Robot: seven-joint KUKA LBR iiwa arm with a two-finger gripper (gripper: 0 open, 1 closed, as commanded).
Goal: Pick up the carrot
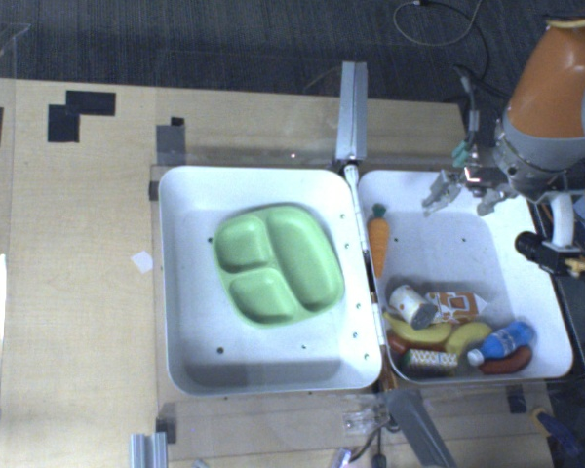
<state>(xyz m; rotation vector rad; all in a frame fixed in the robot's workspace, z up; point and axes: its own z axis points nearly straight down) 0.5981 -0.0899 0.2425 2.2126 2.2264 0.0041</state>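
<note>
The carrot (377,243) is seen lying against the right bin's (551,354) left wall, long axis twelve-to-six. It is placed at eight o'clock from the gripper (465,193), whose fingers are spread and hold nothing.

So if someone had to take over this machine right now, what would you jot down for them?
Pincer: open, holding nothing, above the far edge of the right bin.
Carrot: lying in the right bin along its left wall, green top toward the far end, apart from the pincer.
Other things: a pile at the near end of the right bin, including a banana and a small bottle with a blue cap. A green divided plate sits in the left bin.
Done: nothing yet; the carrot is not picked up.
Left: bring the pincer over to the carrot, lower, close on it, lift.
</note>
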